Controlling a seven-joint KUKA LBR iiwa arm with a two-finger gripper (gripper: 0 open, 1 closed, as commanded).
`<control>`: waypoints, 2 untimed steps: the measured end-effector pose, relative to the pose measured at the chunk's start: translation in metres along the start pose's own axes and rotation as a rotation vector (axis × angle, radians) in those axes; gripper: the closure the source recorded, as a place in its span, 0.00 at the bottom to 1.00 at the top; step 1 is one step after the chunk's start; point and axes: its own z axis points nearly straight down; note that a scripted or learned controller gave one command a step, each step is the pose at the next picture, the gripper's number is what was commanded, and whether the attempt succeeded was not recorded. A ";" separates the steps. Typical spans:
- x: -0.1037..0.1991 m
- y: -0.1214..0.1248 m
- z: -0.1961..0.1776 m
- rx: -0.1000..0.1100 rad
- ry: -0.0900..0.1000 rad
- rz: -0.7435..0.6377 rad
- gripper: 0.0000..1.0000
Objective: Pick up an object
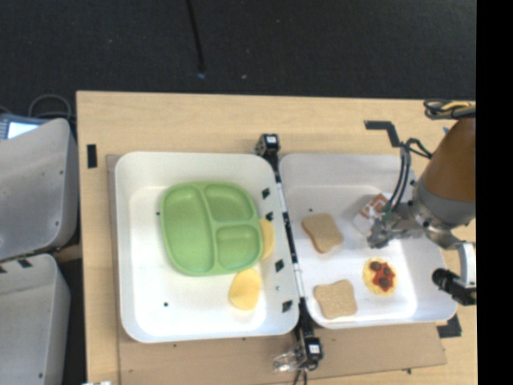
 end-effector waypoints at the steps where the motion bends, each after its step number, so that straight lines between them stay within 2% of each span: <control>1: 0.003 -0.001 -0.045 -0.001 0.000 -0.010 1.00; 2: -0.006 -0.005 -0.093 -0.002 -0.001 -0.008 1.00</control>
